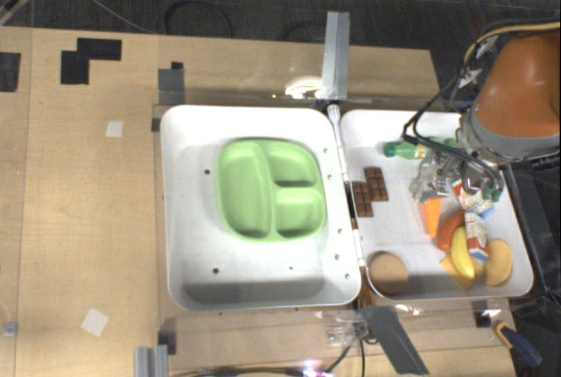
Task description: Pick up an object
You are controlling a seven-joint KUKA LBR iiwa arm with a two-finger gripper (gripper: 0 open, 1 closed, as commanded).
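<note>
Two shallow white bins sit side by side on a wooden bench (79,217). The left bin (188,279) holds a light green divided plate (270,188) with three compartments, lying flat near the bin's middle. The right bin (386,130) holds all the loose objects. Two brown chocolate-bar pieces (369,190) lie close together near the bin's left wall. A round tan ball-like object (388,270) rests in the near left corner, partly in shadow. At the far side a green bottle (405,150) lies on its side. Toward the right, a cluster packs together: an orange carrot-like piece (433,215), a red item (448,231) just beside it, a yellow banana (463,263), a small white and red carton (474,237) touching the banana, and a tan rounded object (499,262) against the right wall.

The arm (519,90), with its orange band, reaches in from the right and hangs over the far right part of the right bin. Black cables loop off its left side. The gripper (449,176) points down just above the orange piece and the carton, between the green bottle and the cluster. Its metal parts blur into the clutter beneath, so whether the gripper is released or clenched cannot be told, and nothing can be seen grasped in it.
</note>
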